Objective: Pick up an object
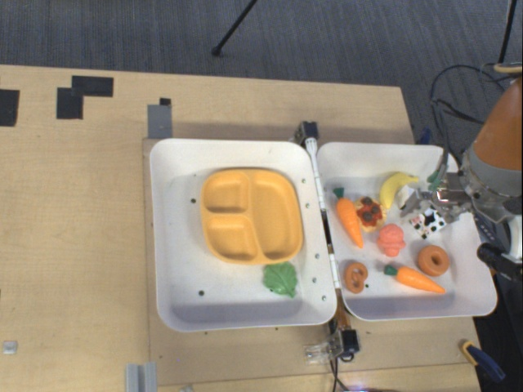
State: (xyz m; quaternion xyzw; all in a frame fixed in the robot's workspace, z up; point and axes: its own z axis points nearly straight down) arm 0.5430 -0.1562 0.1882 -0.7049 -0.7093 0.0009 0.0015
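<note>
The right bin [372, 155] holds several toy foods: a yellow banana [394, 189], an orange carrot [349, 221], a small red and black piece [370, 212], a pink lump [391, 239], a black-and-white spotted piece [427, 223], a glazed donut [433, 260], a second carrot [417, 280] and a brown ring [355, 276]. My gripper [426, 196] hangs over the right part of this bin, just right of the banana and just above the spotted piece. Nothing can be seen held in it.
The left bin [173, 219] carries a yellow divided plate [249, 215] and a green leaf [281, 279] by its front right corner. A ridge [320, 219] separates the two bins. The arm's orange band [500, 133] stands over the right bin's right wall.
</note>
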